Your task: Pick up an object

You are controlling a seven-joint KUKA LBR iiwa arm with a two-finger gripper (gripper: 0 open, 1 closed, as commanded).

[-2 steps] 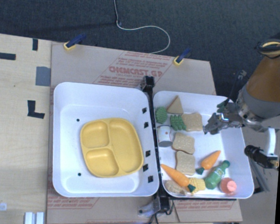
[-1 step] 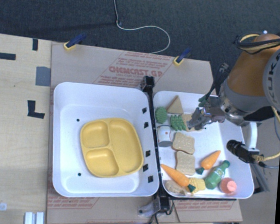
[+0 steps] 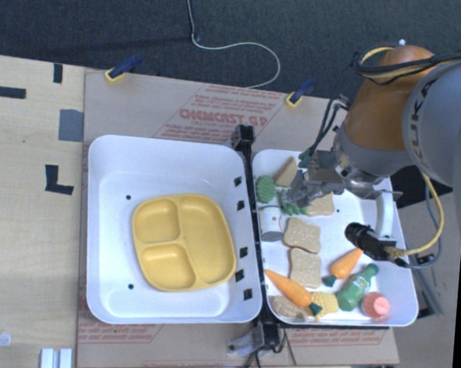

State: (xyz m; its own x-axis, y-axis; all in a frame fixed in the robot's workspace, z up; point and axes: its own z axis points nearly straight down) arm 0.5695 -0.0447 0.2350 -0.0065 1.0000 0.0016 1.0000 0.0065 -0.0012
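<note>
My gripper (image 3: 298, 195) is low over the upper left part of the right bin (image 3: 405, 276), where many small toy foods lie close together. Just beside my fingertips there is a green piece like broccoli (image 3: 265, 188), a tan slice (image 3: 286, 171) leaning at the bin's top edge, and another pale slice (image 3: 321, 206) partly under my wrist. Which one I will take is not decided by the task; I think the pale slice or the broccoli is the nearest candidate.

I cannot tell from this slanted view whether I am spread or closed, because the wrist body and the cables cover that part, and nothing can be seen between the tips.

These pieces look like light plastic or foam: stiff enough, not fragile, but smooth, so they may slip out. The bread slices (image 3: 302, 235) lie flat on the bin floor, and a flat thing gives me almost no side to pinch; I would need to catch it across the narrow width, at the edges. The broccoli is rounder and stands higher, so it is easier to close around its middle. The long carrot (image 3: 291, 289) near the front should be taken across its thick part, not along its length. The green bottle (image 3: 354, 288) is round and could roll away.

The left bin (image 3: 98, 232) holds a yellow divided plate (image 3: 184, 241), well apart from me.
</note>
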